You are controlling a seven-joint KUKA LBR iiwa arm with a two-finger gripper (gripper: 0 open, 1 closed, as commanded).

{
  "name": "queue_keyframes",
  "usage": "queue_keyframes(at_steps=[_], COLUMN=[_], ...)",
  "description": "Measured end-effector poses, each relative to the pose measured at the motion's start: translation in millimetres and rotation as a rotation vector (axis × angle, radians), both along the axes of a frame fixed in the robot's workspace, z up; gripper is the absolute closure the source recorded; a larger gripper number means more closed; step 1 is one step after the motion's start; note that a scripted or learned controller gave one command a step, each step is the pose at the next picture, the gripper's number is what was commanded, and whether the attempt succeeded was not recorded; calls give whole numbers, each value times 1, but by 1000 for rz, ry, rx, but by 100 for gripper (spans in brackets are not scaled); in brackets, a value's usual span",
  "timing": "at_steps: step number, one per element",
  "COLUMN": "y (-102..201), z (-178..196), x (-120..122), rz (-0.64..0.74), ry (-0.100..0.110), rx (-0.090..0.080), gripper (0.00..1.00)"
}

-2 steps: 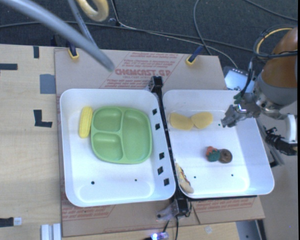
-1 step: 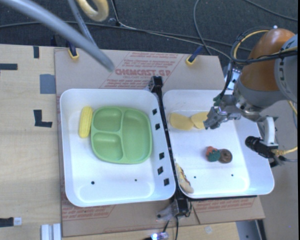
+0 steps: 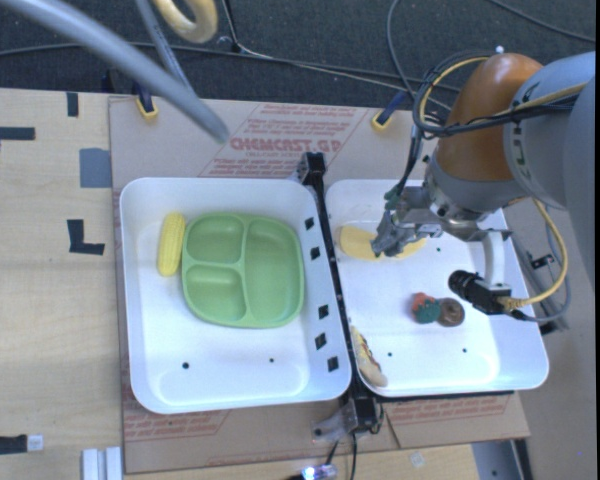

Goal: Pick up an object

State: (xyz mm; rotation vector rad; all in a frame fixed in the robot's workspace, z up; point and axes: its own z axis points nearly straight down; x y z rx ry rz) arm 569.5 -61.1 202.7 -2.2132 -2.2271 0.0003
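We see a flat yellow piece (image 3: 358,241) in the right bin (image 3: 520,368), near its upper left corner, its long axis running roughly left to right. The gripper (image 3: 392,240) sits over its right end, touching or just above it; whether the jaws are released or clenched we cannot tell

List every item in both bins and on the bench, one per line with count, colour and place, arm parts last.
bins: 2, white, side by side on the bench
divided plate: 1, green, left bin
corn cob: 1, yellow, left bin, beside the plate's left edge
flat yellow piece: 1, yellow, right bin, at the gripper
small round items: 2, red and dark, right bin centre
tan item: 1, tan, right bin, front left edge
arm: 1, grey and orange, from the right
gripper: 1, dark, over the right bin
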Motion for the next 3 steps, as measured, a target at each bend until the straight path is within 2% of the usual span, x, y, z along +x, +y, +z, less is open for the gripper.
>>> queue_keyframes(at_steps=[2, 3], y=[105, 160], z=[27, 15], x=[-9, -18], rz=[1, 0], ry=[-1, 2], rx=[0, -1], gripper=[100, 100])
